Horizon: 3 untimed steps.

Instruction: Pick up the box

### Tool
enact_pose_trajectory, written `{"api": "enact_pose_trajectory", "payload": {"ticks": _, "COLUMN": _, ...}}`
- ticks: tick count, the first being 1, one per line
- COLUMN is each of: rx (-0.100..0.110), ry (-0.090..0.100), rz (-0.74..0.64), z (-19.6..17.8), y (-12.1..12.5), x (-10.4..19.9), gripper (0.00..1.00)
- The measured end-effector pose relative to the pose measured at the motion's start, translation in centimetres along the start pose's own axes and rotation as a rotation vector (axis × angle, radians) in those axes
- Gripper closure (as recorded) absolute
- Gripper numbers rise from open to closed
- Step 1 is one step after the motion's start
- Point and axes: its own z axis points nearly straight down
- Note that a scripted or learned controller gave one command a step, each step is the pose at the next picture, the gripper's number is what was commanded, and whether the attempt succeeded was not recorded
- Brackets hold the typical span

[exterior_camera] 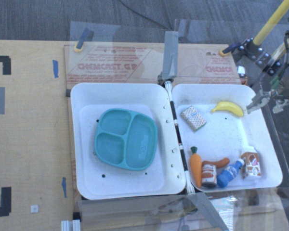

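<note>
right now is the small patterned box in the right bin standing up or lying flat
Lying flat. The small grey patterned box rests on its broad face on the right white bin's floor, turned at a slant, apart from the yellow banana.

teal plate (pixel 126 139), yellow banana (pixel 228 108), orange carrot (pixel 196 168), blue bottle (pixel 229 173), white bins (pixel 82 100)

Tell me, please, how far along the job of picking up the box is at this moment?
Nothing looks done yet: the box lies flat on the floor of the right bin, near its upper left, untouched. In hand: the gripper hangs over the bin's right rim, beside the banana, well apart from the box. Left: reaching across, closing on the box and lifting it.
</note>
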Motion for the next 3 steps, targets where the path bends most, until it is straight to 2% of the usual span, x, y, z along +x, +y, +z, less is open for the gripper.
{"api": "enact_pose_trajectory", "payload": {"ticks": 1, "rx": -0.003, "ry": -0.002, "rz": -0.173, "z": 8.9, "y": 8.2, "x": 5.9, "gripper": 0.0}}
{"api": "enact_pose_trajectory", "payload": {"ticks": 2, "rx": 0.0, "ry": 0.0, "rz": -0.318, "z": 14.1, "y": 8.8, "x": 10.4, "gripper": 0.0}}
{"api": "enact_pose_trajectory", "payload": {"ticks": 3, "rx": -0.007, "ry": 0.0, "rz": -0.334, "z": 18.2, "y": 6.4, "x": 10.6, "gripper": 0.0}}
